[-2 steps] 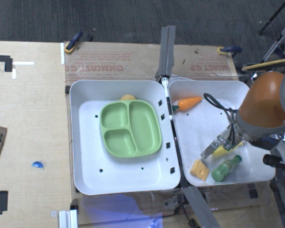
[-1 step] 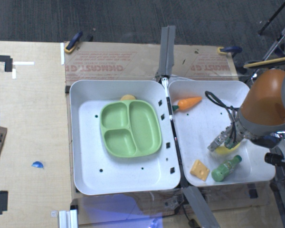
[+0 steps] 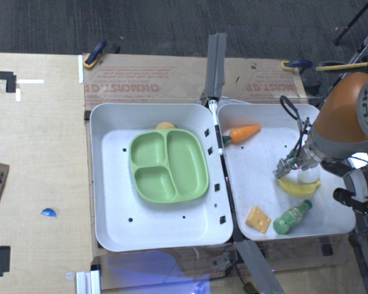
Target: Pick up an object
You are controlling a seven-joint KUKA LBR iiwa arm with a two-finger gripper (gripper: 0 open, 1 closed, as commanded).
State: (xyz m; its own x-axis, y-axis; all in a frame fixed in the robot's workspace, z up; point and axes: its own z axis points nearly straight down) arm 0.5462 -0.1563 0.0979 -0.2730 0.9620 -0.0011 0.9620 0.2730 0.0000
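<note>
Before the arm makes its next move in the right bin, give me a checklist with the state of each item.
1. Gripper over the right bin: ok.
2. Gripper close to a target: ok, it sits at the left end of the banana.
3. Banana between the fingers: cannot tell.
4. Neighbours apart from the banana: not ok, the green bottle lies just below it.
5. Carrot and cheese wedge away from the gripper: ok.
6. Green plate in the left bin, out of the way: ok.

Yellow banana (image 3: 299,187) lying flat in right bin, beneath tool (image 3: 287,166)
</note>
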